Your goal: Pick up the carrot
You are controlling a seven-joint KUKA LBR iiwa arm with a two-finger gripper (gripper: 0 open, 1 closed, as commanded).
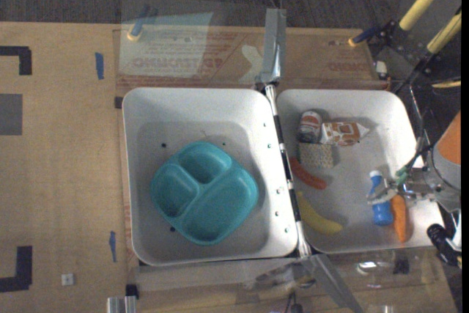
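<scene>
Camera view, read left to right. Left bin (139, 113) holds a teal tray (204, 191) with three compartments, lying at a slant near the bin's middle. Right bin (396, 108): near its left wall, a red pepper (308, 174) above a banana (317, 218). Toward the back, a small can (310, 126) touches a patterned box (317, 155); a small carton (343, 133) lies just beside the can. Farther right, a blue bottle (379, 204) with a white cap, upright or slightly tilted, cannot tell which. Carrot (399, 217) lies just beside the bottle on its right, long axis running front to back, near the bin's front right corner. Gripper (415, 185) sits just above the carrot's upper end, arm entering from the right; carrot is not seen between the fingers. Cannot tell whether the fingers are apart or together.
</scene>
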